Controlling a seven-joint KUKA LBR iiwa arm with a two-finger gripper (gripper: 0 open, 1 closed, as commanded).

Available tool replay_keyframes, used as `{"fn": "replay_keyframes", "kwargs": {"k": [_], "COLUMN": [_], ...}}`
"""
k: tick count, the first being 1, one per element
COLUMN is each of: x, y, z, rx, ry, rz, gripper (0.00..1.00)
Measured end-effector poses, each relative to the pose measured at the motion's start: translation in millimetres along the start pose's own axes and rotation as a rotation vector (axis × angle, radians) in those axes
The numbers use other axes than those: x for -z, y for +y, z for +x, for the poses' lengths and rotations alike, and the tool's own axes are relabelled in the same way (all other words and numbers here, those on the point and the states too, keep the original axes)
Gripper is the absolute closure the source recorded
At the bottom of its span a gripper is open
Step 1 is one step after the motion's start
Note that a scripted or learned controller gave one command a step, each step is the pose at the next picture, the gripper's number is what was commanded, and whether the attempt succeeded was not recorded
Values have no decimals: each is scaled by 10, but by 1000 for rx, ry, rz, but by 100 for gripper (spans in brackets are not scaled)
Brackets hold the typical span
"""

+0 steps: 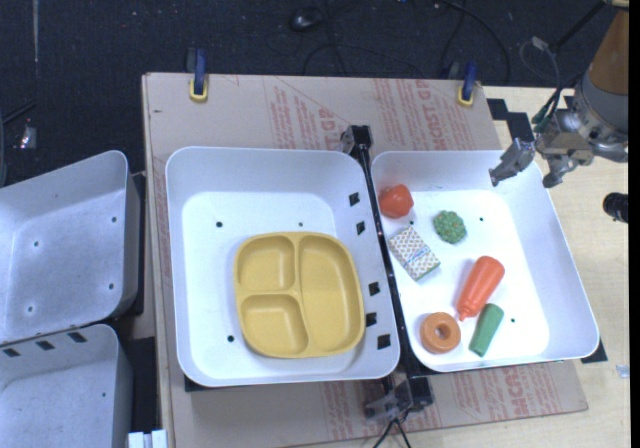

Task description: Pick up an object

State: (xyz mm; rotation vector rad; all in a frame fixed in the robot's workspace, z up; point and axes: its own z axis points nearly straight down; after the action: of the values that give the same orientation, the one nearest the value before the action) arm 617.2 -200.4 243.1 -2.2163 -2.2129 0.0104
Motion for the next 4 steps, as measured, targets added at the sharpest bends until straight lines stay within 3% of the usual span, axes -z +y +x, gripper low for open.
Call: {"fn": "replay_keyframes", "kwargs": {"k": [1,3,4], "x": [71,-1173,-1457], "y": [25,25,63], "z": [6,-27,-36], "rx": [3,1,0], "ry": [-3,-1,-4], "rz": [-12,-6,-20], "gripper": [0,0,0]}}
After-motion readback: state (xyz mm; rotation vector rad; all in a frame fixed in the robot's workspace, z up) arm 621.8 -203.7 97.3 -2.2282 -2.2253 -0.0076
